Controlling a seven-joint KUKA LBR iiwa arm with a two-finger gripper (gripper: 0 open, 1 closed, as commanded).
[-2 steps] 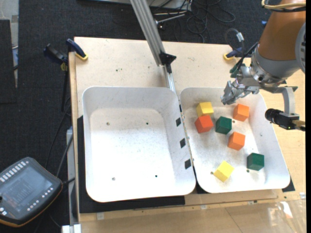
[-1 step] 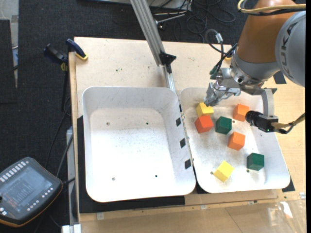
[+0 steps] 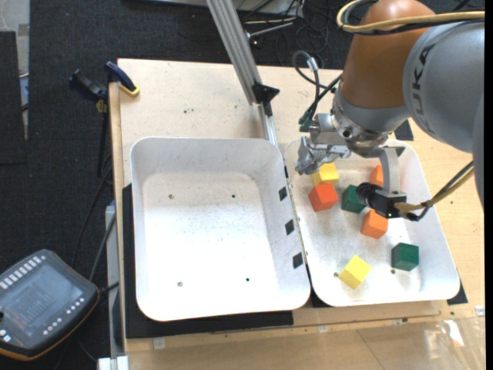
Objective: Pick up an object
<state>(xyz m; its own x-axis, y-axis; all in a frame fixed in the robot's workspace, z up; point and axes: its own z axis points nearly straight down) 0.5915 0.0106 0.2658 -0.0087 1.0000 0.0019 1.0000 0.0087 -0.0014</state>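
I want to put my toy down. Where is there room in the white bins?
The left bin has bare floor wall to wall. In the right bin, blocks crowd the far end beneath the gripper; a smaller bare patch lies near the yellow block and green block.

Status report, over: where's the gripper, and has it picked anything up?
Gripper low at right bin's far left corner, beside yellow block. Grasp unconfirmed. Orange block close alongside.

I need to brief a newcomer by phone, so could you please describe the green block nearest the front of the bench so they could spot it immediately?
Find the right-hand white bin, the one holding the coloured blocks. Follow it toward its front right corner, away from the arm. There the green block sits by itself, with a yellow block to its left; the other green block lies farther back among the orange ones.
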